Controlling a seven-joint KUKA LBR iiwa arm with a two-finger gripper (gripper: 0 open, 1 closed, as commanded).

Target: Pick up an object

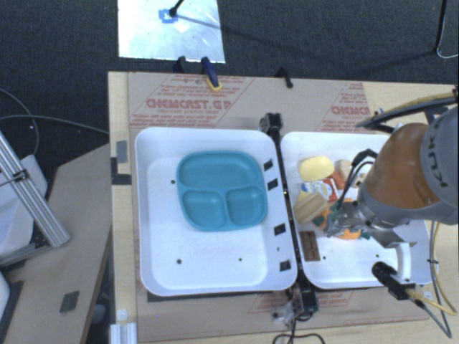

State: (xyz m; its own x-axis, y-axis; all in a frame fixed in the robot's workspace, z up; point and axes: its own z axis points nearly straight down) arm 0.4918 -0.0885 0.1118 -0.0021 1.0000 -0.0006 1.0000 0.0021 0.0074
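Note:
The right bin (337,274) holds a cluster of small objects: a yellow rounded piece (315,168), a tan bread-like piece (310,206), a white and red packet (320,188) and an orange item (349,232) partly under the arm. My gripper (337,222) reaches down into this cluster from the right, its tip among the tan piece and the orange item. The arm's orange band (394,174) and grey wrist cover the right side of the pile. The left bin (208,278) holds a blue sectioned plate (221,190).
A black divider with clips (283,192) runs between the two bins. Both bins rest on a cardboard sheet (186,102). A shiny metal plate (171,20) lies beyond the bench at the top. Cables (430,310) trail off the arm at the lower right.

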